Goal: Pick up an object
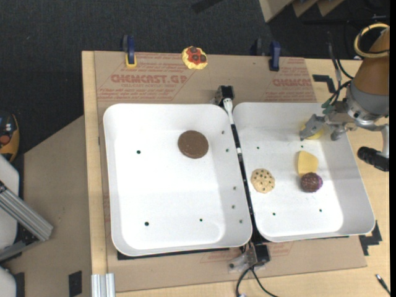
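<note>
Two white bins sit side by side on the desk [93, 240]. Left bin [124, 166] holds a brown disc [193, 145] with open floor around it. Right bin [346, 215] holds a chip cookie [262, 180], yellow block [307, 163] and purple ball [311, 182]. End effector [323, 129] hovers by the far-right rim, fingers spread wide, holding nothing.

Robotics lab: clamped board [185, 79], 2 white bins [124, 166], cabling [247, 277], aluminium framing [25, 212].

Even, bright overhead light; white bins [167, 228] near blown out, faint soft shadows under objects. Floor beyond the bench [93, 91] dark. Overall slightly soft, low resolution.
</note>
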### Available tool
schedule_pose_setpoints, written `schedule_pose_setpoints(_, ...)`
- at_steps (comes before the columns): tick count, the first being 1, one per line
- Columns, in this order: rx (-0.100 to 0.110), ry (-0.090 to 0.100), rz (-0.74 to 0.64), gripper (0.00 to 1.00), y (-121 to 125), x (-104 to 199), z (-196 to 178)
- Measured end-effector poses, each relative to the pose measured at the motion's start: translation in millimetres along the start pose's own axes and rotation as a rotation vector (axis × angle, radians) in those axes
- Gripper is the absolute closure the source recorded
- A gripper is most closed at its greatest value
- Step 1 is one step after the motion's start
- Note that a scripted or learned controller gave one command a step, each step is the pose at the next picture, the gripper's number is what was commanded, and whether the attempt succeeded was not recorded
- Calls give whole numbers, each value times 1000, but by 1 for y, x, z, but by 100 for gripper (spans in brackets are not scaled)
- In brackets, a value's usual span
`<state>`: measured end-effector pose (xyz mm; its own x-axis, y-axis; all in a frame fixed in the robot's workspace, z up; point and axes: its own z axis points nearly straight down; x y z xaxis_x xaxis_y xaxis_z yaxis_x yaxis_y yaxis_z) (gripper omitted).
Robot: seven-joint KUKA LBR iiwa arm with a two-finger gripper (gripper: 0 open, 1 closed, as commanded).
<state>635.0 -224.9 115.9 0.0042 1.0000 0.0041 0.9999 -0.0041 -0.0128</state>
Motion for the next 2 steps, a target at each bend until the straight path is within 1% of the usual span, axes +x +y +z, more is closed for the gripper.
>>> schedule_pose_setpoints(1,-3,1,-4,0,-62,45,35)
schedule_pose_setpoints(2,-15,-5,-3,100,-58,42,21)
